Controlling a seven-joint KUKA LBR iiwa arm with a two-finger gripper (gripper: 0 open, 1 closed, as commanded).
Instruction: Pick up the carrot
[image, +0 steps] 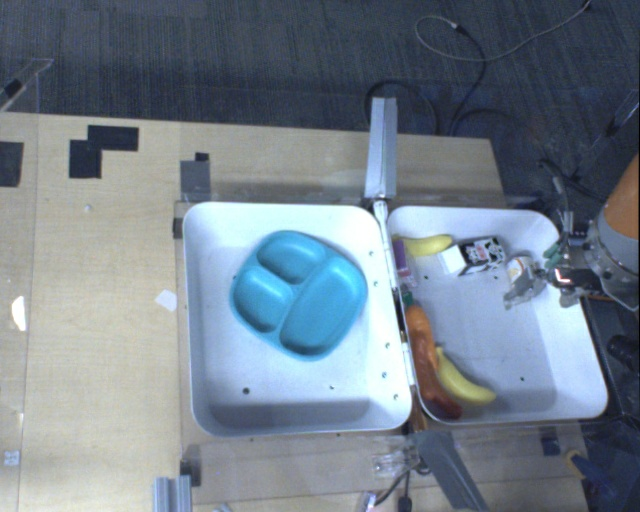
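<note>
Here's the bench, pale wood, carrying two shallow white bins side by side. The left bin holds a big blue divided plate, three compartments, sitting a little toward the bin's far side. The right bin is the busy one. The arm comes in from the right, grey with its orange band just showing at the frame's edge, wrist over the bin's right rim. The end effector hangs over the right half of that bin, near the far corner, fingers pointing left; nothing sits between them, but how wide they stand I cannot tell from this angle.

Now the smaller things. The carrot, orange, lies along the right bin's left wall, well apart from the end effector. A yellow banana lies just beside it, touching, curving toward the near edge. A dark red piece lies tucked under the banana at the near-left corner. A second banana rests at the far-left corner, next to a small white box. A purple item hugs the wall there, too small to name.
</note>
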